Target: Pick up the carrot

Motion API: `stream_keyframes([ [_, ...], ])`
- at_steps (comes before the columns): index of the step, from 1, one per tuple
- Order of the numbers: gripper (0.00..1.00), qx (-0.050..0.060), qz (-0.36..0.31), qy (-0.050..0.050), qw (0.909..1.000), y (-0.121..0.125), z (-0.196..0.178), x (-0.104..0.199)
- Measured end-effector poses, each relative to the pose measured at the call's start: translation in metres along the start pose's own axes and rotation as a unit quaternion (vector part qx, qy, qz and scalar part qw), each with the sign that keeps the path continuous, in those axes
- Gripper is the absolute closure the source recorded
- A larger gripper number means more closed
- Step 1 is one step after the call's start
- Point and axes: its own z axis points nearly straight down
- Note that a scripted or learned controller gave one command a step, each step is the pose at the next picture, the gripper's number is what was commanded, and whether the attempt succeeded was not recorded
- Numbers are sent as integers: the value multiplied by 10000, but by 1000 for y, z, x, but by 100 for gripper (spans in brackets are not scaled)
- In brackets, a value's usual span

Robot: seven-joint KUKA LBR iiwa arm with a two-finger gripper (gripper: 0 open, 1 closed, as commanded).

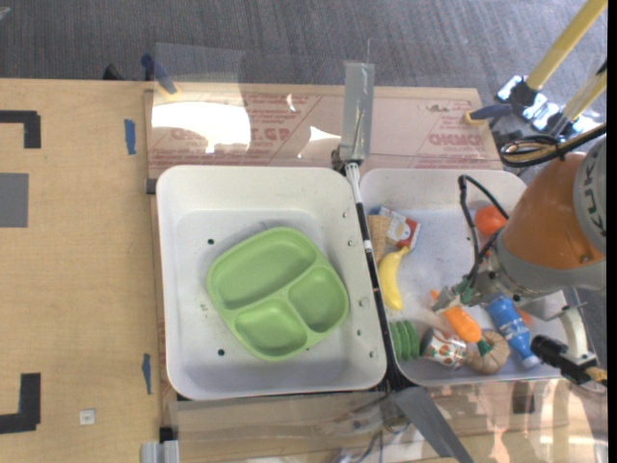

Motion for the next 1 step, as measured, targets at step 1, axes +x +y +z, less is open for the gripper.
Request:
stream_keyframes([
  [1,100,116,1075,65,9941,39,-82,76],
])
